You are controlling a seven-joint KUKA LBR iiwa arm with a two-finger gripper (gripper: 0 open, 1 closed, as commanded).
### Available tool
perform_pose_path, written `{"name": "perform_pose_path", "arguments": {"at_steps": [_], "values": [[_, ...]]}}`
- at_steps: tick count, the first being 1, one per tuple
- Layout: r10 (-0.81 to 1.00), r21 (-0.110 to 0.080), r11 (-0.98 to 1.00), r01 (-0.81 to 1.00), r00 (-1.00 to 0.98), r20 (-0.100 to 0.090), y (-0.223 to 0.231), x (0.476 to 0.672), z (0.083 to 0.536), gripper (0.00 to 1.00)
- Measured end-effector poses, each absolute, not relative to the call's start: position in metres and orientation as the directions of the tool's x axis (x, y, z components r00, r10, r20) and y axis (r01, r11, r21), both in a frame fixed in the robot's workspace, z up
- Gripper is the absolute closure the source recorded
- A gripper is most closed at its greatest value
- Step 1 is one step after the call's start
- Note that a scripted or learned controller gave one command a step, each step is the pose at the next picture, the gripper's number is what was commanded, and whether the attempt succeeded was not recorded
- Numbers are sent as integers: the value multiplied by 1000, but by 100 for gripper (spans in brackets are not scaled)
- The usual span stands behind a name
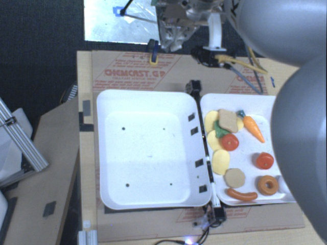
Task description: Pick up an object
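The gripper (pixel 171 37) hangs above the bench's far edge, grip impossible to read; 2 bins below, the right bin (pixel 255 103) holding toy food; the carrot (pixel 254 128) looks light, stiff, slippery; pinch mid-body.
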State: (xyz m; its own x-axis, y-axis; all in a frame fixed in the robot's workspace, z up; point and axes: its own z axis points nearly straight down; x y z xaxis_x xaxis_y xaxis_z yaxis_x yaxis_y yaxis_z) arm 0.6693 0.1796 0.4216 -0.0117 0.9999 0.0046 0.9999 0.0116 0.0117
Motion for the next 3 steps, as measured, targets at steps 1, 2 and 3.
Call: {"name": "perform_pose_path", "arguments": {"at_steps": [1,2,3], "values": [[1000,12,10,1000,-10,5,235,666,514,100],[1000,5,5,1000,-5,2,234,655,537,100],[1000,1,5,1000,-5,1,234,636,535,100]]}}
